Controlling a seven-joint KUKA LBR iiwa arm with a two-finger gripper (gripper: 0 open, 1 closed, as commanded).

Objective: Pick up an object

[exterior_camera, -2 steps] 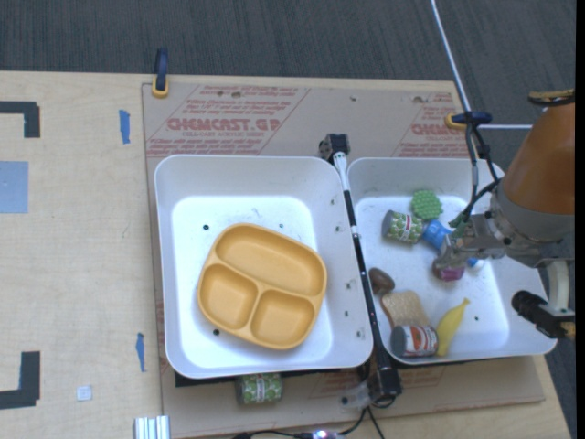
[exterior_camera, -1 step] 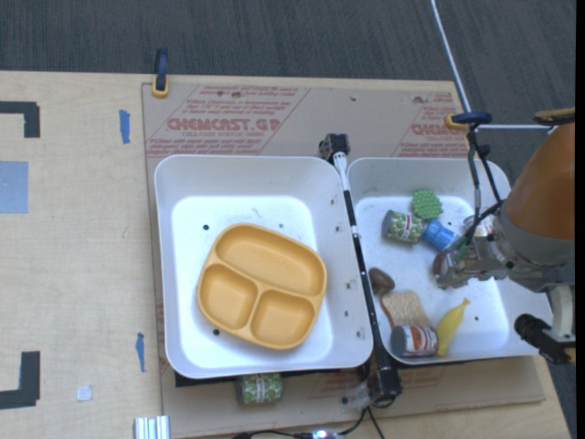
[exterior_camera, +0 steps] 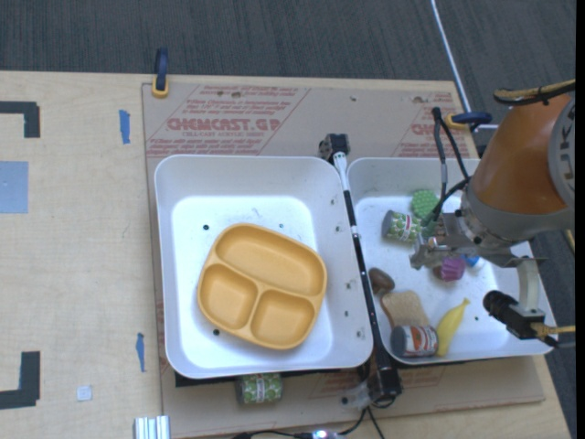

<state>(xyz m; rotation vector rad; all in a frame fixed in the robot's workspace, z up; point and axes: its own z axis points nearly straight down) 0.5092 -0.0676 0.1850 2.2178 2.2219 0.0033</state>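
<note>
**Q:** Gripper [exterior_camera: 428,250] first: where was it, and what was its state?

**A:** It hung low in the right bin [exterior_camera: 480,344], just beside a small pink toy [exterior_camera: 451,268], on that toy's left in the camera view. Whether it was spread or pressed together could not be told, as the wrist hid it. Nothing showed as pinched.

**Q:** So the pink toy was the nearest thing to pick?

**A:** Yes. It lay on the bin floor, partly under the wrist, with a tiny blue piece [exterior_camera: 472,262] just beside it on the right.

**Q:** And further out from the toy?

**A:** Up and to the left of it lay a green-labelled tin [exterior_camera: 399,225] on its side, with a knobbly green piece [exterior_camera: 423,202] above that. Down and to the left sat a brown lump [exterior_camera: 380,282], then a tan slice of bread [exterior_camera: 407,307]. Below the toy lay a yellow banana [exterior_camera: 452,326], touching a tipped can [exterior_camera: 419,339] at the bin's near corner.

**Q:** Anything beyond that bin?

**A:** Well to the left of the toy, the left bin [exterior_camera: 183,208] held a yellow divided plate [exterior_camera: 263,286]. Another green can [exterior_camera: 260,389] lay on the bench by that bin's near edge.
</note>
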